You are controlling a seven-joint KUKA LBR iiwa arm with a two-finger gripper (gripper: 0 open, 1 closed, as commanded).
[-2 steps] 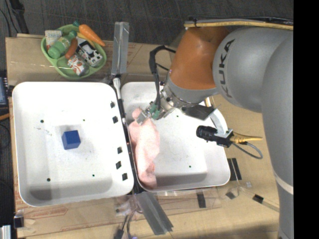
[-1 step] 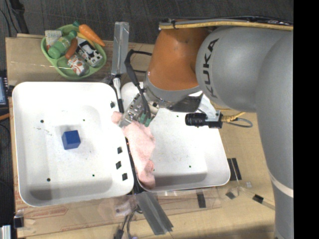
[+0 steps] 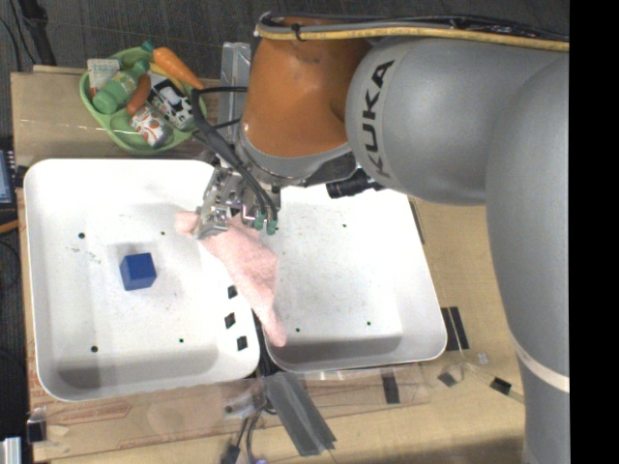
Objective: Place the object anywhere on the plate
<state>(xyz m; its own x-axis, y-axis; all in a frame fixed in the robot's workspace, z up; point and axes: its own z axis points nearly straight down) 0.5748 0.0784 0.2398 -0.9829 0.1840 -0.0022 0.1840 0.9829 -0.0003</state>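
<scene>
Since the coming move turns on where the cloth sits against the gripper, we start there. The gripper (image 3: 235,211) hangs over the seam between the two bins, at the upper inner corner of the left bin (image 3: 39,259). The pink cloth (image 3: 250,269) begins right at the gripper. Its upper end bunches up against the tip and pokes out a little toward 9 o'clock.

From there the cloth's long axis runs toward 5 o'clock. It drapes across both inner rims, and its tail ends just inside the near-left corner of the right bin (image 3: 387,288). So the cloth is not off to one side of the gripper. It trails below it, with most of its length on the 5 o'clock side.

We cannot tell whether the gripper is spread or pinched, because the tip is small and cluttered with cables. The cloth touches it, but we won't call that a grip.

We judge the cloth to be the task's thing, as the gripper is on it. A blue cube (image 3: 138,271) sits apart in the left bin, at about 8 o'clock from the gripper. A green bowl (image 3: 97,114) of toy food stands on the counter (image 3: 464,259) at 10 o'clock, outside the bins.

We can't say which surface counts as the plate. Whichever way a lift goes, we expect the tail to drag over the rims.

There is one arm (image 3: 435,114), coming in from 3 o'clock.
</scene>
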